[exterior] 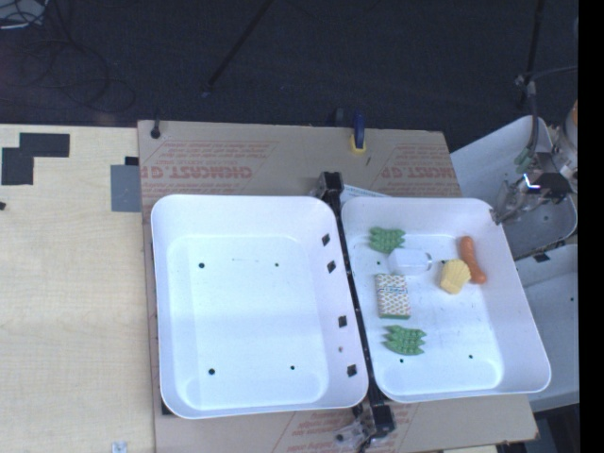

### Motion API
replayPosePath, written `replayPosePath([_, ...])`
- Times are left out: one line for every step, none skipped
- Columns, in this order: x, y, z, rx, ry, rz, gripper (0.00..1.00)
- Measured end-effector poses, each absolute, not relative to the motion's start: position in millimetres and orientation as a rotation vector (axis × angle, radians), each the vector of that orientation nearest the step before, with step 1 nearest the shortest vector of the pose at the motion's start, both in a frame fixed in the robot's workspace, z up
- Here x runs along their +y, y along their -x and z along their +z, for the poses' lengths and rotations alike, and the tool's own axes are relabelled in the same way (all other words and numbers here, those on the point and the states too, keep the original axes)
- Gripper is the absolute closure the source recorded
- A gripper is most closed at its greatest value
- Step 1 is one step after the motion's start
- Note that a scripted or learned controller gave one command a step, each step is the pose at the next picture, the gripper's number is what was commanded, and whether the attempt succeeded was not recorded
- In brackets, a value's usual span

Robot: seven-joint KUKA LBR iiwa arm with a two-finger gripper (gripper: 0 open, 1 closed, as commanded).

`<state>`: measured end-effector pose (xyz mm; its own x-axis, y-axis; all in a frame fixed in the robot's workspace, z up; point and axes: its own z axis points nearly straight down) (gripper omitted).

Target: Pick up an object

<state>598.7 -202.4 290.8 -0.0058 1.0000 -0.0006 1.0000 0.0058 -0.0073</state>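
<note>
Lying near the right bin's [528, 347] far right edge, the yellow block [454, 276] is judged light and stiff, best taken across its flat sides, while the tool [528, 189] is seen just outside that corner.

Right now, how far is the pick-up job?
Nothing looks done yet. The carrot, yellow piece, two green toys and patterned block all lie in the right bin. The gripper is outside its rim, holding nothing. Reaching, grasping and lifting remain.
</note>
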Motion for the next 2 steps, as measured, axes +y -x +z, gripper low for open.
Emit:
replayPosePath([-145,-633.2,249,-2.223,2.212,0.001,1.00])
replayPosePath([-219,-560.0,251,-2.211,2.229,0.009,1.00])
